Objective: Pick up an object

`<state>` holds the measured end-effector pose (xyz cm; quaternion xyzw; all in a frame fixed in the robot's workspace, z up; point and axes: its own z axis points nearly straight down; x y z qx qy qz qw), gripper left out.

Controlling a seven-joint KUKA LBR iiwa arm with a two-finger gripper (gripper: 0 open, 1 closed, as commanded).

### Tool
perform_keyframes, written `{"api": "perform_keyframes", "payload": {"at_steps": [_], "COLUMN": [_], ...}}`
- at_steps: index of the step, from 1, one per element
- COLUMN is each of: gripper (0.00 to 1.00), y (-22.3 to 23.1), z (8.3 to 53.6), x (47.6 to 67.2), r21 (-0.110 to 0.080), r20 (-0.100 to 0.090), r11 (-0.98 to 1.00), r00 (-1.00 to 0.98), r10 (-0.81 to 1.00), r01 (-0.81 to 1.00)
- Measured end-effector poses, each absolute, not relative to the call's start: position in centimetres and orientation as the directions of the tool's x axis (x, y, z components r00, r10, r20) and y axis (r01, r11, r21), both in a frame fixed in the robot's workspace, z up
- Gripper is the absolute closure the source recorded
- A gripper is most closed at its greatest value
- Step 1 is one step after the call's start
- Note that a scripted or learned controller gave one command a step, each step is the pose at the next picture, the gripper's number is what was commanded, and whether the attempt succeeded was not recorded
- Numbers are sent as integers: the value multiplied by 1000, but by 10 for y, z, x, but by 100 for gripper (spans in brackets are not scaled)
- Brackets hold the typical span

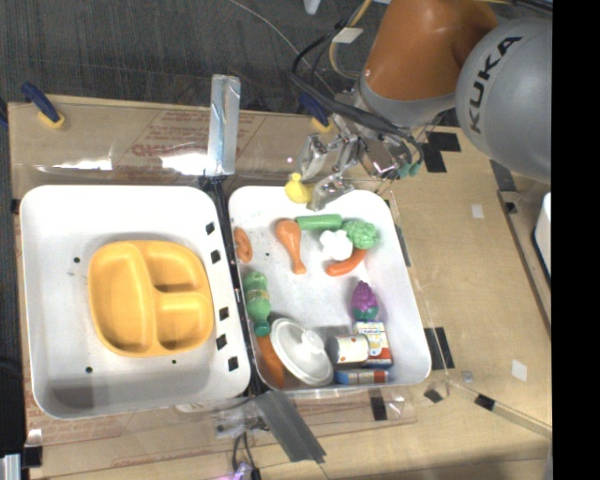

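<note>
the bench [478,281] bears two white bins: left bin [37,281], right bin [408,281].

The table [487,309] is covered in tan cardboard, marked here and there with short strips of black tape [441,349]. A clear plastic sheet [141,141] with faint red print lies over its far left part, catching a glare of light. A blue clamp [42,105] grips the far left edge. Beyond the table lies dark ribbed matting [112,42], crossed by thin cables [272,28]. Grey tape [292,427] sits at the near edge.
</note>
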<state>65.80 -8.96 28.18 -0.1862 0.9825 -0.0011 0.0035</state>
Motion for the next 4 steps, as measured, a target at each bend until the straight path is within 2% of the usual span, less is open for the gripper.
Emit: {"api": "perform_keyframes", "payload": {"at_steps": [1, 2, 3, 4], "gripper": [100, 100, 100, 100], "y": [-50, -62, -52, -48], "z": [204, 263, 233, 289], "x": [656, 521, 520, 595], "r21": [3, -3, 1, -3], "r20": [3, -5, 1, -7], "r11": [859, 952, 951, 974], "r00": [-859, -952, -951, -974], "r10": [-513, -307, -309, -227], "r01": [-513, -307, -309, -227]}}
